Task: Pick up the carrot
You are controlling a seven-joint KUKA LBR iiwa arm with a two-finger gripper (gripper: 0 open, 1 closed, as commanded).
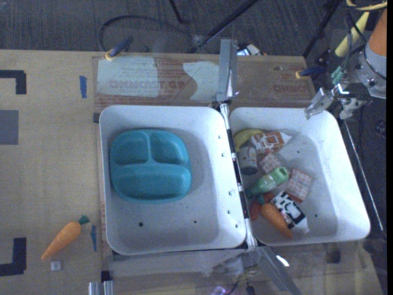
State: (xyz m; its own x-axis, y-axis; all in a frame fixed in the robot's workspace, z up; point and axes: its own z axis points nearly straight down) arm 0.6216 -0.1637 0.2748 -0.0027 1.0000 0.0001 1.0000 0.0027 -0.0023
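Orange is what I hunt for, and I find it twice: one carrot (275,218) lies in the right bin (344,183), low against the divider, slanted with its thick end toward the middle wall and tucked under a black-and-white carton (288,209); another carrot (61,238) rests on the bench (43,165) well to the left of both bins. My gripper (330,99) hangs at the right bin's far corner, above the rim and well apart from either carrot, holding nothing; whether its fingers stand apart or together I cannot tell from this slant. I judge the carrot in the bin the likelier target, since it sits within my reach, though the green bottle (270,180) and the carton crowd it. The left bin (123,226) carries a teal divided plate (150,165), out of my way.
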